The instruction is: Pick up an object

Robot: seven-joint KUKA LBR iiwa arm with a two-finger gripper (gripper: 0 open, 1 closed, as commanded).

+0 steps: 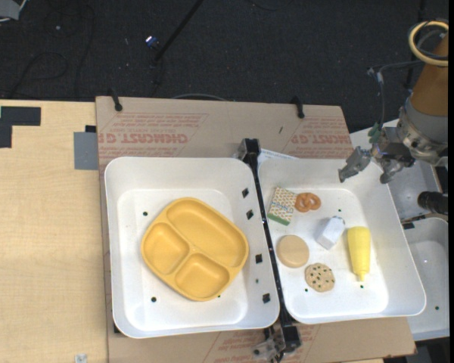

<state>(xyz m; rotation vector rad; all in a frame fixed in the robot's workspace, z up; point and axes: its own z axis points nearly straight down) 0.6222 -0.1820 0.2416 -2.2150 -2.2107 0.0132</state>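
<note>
**Arm waits at the right bin's far corner, nothing taken yet**

The grey end effector (369, 162) hangs over the far right rim of the right shallow white bin (408, 278), its two dark fingers spread apart with only air between them. It has hold of nothing. Standing off at the edge like this leaves all the candidates below uncovered, which suits choosing one before descending.

The pickable things lie grouped in the right bin, each mostly apart from its neighbours: a yellow plastic mustard bottle (359, 251) lying lengthwise, a small pale grey block (331, 231) just beside it, a round tan disc-shaped biscuit (293, 251), a chocolate-chip cookie (319, 277) near the front, a brown pretzel (307, 201), and a checked waffle-like piece (281, 203) close against the divider. The left shallow white bin (125, 308) carries a yellow three-compartment plastic tray (195, 247).

The arm above the wrist is cut off at the frame's right. The grey block's true form is hard to read, and the waffle piece's green underside is mostly hidden.
</note>
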